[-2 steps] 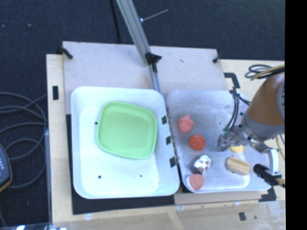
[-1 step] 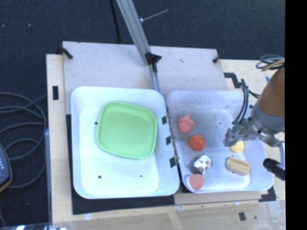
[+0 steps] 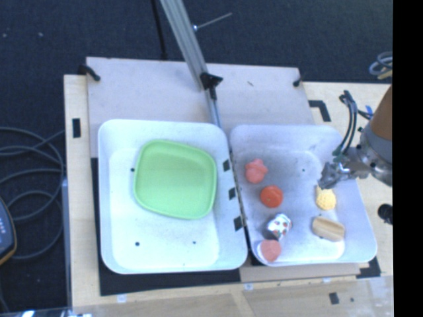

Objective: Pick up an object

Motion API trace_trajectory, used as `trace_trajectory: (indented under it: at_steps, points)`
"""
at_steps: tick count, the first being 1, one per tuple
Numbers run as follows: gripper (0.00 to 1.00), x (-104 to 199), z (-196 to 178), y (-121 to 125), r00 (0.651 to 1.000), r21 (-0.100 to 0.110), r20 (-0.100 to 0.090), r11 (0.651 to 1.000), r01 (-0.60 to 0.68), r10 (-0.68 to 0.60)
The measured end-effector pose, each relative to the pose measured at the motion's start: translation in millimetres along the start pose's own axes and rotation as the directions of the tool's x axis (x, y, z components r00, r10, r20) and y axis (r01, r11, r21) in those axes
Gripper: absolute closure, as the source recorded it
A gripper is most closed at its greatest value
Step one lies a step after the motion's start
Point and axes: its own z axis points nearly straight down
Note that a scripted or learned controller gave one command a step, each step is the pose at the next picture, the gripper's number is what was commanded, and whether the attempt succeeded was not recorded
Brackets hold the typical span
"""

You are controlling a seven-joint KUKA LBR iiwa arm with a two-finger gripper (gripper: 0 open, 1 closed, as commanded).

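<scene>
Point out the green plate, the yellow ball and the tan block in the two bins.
green plate (image 3: 176,179), camera view, on the flat middle of the plate.
yellow ball (image 3: 325,199), camera view, on the middle of its top.
tan block (image 3: 328,228), camera view, on its upper face.

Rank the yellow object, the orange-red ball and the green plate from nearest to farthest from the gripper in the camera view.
From the gripper, at the right bin's far right side:
1. Yellow object, just below the gripper in the picture.
2. Orange-red ball, mid right bin, to the picture's left of the gripper.
3. Green plate, in the left bin.
</scene>
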Motion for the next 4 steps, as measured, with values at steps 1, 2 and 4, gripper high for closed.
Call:
trace_trajectory:
  at_steps: [1, 2, 4]
  points:
    - [1.00, -0.4, -8.6, 0.5, 1.000, 0.005, -0.002, 1.000, 0.000, 0.000]
    - [1.00, 49.1, -18.5, 4.9, 1.000, 0.004, -0.002, 1.000, 0.003, -0.003]
    - [1.00, 145.6, -37.6, 31.0, 1.000, 0.005, -0.002, 1.000, 0.004, -0.004]
